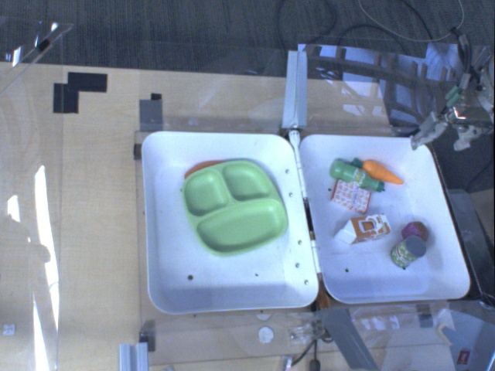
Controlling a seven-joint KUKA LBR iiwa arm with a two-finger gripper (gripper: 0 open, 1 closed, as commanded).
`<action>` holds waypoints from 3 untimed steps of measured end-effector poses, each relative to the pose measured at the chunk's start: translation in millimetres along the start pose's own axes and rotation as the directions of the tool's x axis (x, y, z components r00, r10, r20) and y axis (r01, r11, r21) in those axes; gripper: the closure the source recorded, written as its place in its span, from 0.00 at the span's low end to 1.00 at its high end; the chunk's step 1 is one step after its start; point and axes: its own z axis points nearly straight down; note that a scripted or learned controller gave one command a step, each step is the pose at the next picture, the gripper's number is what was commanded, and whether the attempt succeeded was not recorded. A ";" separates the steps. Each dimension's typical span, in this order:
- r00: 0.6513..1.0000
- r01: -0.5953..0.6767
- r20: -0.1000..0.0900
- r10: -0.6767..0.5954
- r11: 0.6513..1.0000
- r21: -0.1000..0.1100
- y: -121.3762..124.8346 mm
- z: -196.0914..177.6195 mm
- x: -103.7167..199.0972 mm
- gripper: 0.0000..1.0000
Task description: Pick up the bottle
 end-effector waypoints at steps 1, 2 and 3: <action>0.999 -0.050 -0.001 0.050 0.999 0.001 -24.5 71.2 44.3 0.00; 0.997 0.071 0.004 -0.071 0.997 -0.012 -52.4 181.0 22.8 0.00; 0.996 -0.092 -0.001 0.092 0.996 -0.013 -5.1 180.7 88.6 0.00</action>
